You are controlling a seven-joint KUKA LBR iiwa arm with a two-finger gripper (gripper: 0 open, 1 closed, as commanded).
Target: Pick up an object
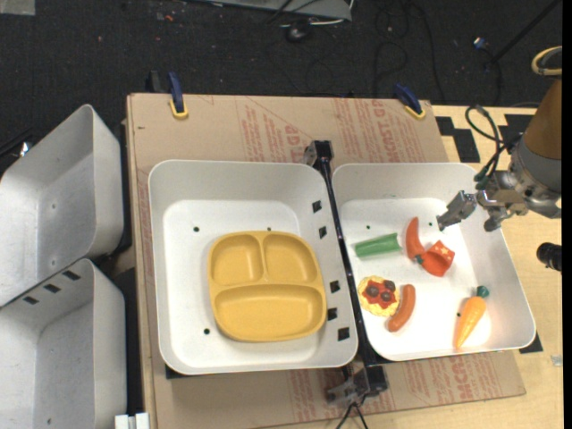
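The right bin (509, 266) holds several toy foods: a green cucumber piece (376, 245), a red pepper (427, 247), a small round pizza (379, 295), a reddish sausage (402, 307) and an orange carrot (469, 318). My gripper (468, 222) hangs over the bin's upper right part, just up and right of the red pepper. Its two fingers are spread apart and open, with nothing between them. One dark fingertip (447, 220) points toward the pepper.
A yellow divided plate (266, 286) lies in the left bin (170, 239). The grey arm with its orange band (541, 141) comes in from the right edge. Spare white bins (54, 195) are stacked at the far left.
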